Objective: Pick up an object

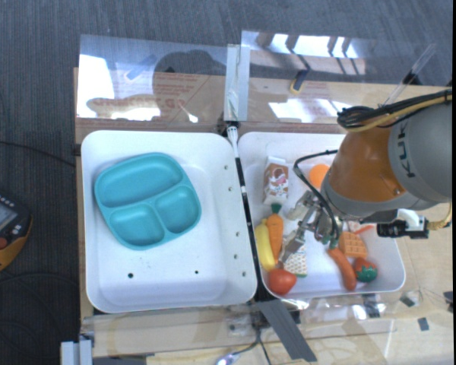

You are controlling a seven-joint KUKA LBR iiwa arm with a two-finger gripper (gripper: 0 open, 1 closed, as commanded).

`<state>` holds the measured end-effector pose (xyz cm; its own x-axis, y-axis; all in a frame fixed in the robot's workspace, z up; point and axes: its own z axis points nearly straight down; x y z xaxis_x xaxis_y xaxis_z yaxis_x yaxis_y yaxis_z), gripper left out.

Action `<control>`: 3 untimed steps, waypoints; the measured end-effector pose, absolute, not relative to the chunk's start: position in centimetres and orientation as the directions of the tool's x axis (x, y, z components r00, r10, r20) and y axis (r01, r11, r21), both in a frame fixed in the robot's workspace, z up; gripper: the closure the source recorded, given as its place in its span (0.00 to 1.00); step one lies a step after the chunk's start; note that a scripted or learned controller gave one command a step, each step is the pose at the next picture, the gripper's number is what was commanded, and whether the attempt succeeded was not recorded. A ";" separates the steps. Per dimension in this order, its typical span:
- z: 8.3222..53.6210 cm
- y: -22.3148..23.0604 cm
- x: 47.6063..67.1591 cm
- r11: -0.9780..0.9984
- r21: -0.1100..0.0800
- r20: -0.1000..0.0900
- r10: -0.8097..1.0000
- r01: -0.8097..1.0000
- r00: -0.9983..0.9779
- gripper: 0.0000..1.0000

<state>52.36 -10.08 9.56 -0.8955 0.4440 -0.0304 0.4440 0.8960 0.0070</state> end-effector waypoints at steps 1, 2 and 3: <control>9.5 -10.2 52.0 0.844 0.008 -0.026 0.537 0.536 -0.843 0.00; 9.4 -10.8 51.2 0.725 0.013 -0.021 0.689 0.689 -0.725 0.00; 9.5 -10.3 49.9 0.706 0.015 -0.027 0.709 0.709 -0.705 0.00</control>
<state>49.91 -10.35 9.48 -0.7050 0.7087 -0.0268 0.7086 0.7055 0.0149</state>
